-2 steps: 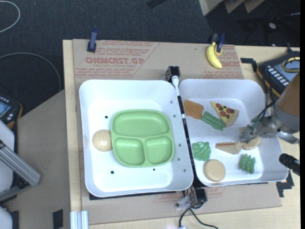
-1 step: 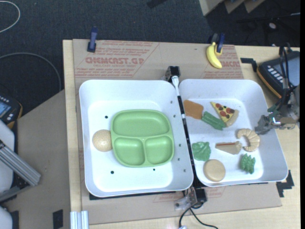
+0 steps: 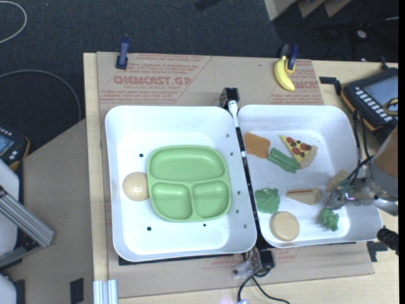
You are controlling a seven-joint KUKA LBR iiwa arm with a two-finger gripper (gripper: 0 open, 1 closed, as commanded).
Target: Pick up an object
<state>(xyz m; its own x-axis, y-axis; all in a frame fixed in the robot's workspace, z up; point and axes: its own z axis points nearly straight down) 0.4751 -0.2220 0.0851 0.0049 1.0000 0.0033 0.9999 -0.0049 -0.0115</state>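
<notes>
Two white bins (image 3: 120,170) | cardboard-topped bench (image 3: 158,78) | dark carpet (image 3: 95,11)

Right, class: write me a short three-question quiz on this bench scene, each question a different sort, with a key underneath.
1. True or false: the green tray lies in the left bin.
2. Multiple choice: what rests outside both bins, near the bench's far edge? A) pizza slice B) banana C) broccoli
3. Fill in: the round beige piece in the left bin touches the tray's ____ side, as the camera sees it.

Key
1. True.
2. B, the banana. The pizza slice and the broccoli lie in the right bin, the broccoli just below the gripper.
3. Left: the round piece sits against that edge.
</notes>
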